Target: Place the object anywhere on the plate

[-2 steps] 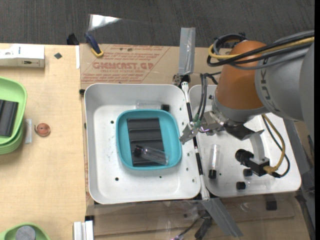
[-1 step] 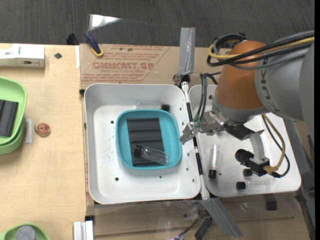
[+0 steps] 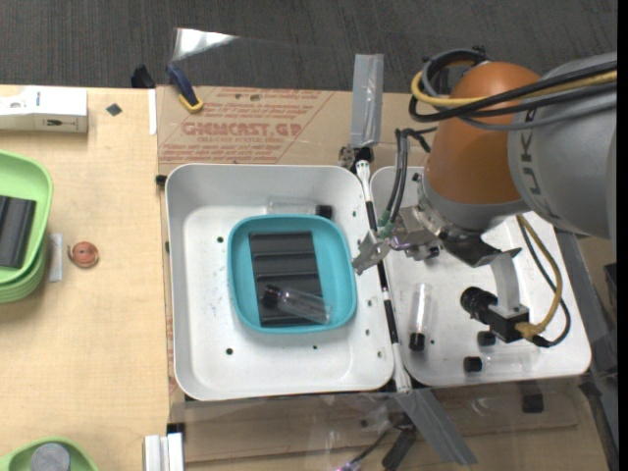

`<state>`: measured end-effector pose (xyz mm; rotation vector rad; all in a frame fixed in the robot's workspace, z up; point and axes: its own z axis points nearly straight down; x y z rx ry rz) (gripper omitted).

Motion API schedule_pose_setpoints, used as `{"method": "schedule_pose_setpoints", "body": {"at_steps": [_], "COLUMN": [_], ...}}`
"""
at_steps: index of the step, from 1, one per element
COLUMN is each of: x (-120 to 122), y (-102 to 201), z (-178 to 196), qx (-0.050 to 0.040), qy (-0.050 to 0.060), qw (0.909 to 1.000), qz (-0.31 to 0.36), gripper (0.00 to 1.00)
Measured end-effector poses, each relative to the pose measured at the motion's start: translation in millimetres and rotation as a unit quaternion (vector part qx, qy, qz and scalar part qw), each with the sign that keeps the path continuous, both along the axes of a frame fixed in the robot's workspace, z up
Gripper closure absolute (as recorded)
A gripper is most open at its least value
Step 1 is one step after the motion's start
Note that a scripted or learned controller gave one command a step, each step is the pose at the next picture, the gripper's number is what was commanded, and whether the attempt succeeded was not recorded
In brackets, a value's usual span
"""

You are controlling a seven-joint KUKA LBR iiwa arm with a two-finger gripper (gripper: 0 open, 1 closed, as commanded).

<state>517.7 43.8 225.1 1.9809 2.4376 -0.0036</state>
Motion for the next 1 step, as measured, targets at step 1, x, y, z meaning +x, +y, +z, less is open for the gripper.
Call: {"method": "schedule_pose_setpoints", "body": {"at_steps": [1], "x": [0.0], "y": [0.0], "z": [0.0], "qx": [0.0000], "qy": [0.000], "qw": [1.0000], "qz": [0.000], "gripper": [0.00]}}
